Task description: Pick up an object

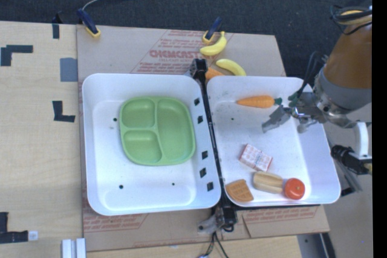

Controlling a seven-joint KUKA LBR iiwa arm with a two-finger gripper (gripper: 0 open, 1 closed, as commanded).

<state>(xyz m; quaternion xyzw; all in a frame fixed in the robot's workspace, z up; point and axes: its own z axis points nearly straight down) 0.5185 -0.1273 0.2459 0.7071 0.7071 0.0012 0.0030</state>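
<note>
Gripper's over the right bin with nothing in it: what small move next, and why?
Probably ease the gripper left and up toward the carrot, then descend. The carrot lies closest, apart from the other items, on the right bin floor.

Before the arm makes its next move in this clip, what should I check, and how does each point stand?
1. Hand over the right bin: ok.
2. Object between its fingers: not ok, nothing seen there.
3. Nearest target, the carrot, lying free just beside the hand: ok.
4. Other items, pink wafer, bread roll, tomato, cracker, clear of the hand: ok.
5. Finger opening: cannot tell.
6. Green plate in the left bin, out of the way: ok.
</note>
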